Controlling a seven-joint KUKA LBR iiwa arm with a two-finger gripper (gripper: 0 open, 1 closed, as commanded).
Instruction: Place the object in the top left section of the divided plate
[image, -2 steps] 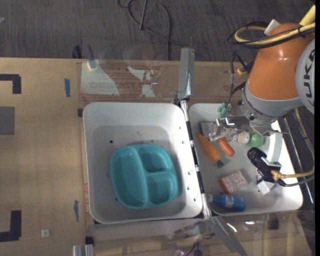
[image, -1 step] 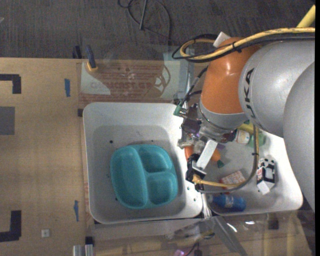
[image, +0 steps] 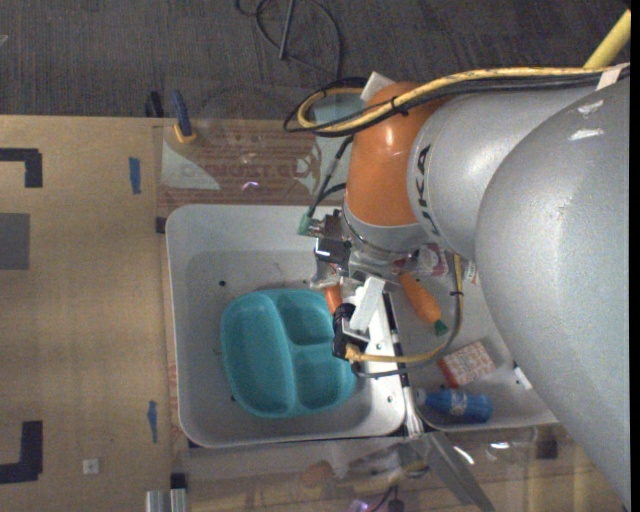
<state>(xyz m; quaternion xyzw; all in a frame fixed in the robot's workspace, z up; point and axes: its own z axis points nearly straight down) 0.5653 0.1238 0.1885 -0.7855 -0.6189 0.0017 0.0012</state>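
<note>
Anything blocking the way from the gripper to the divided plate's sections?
Nothing visible. The teal plate lies in the left bin, and its compartments are bare where they show. The gripper hangs over the plate's right rim and hides that edge.

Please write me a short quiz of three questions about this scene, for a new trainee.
1. True or false: the teal divided plate lies in the view's left bin.
2. How many sections does the plate have? A) two B) three C) four
3. Fill in: the blue object lies in the view's ____ bin.
Key: 1 true; 2 B; 3 right bin.
</note>
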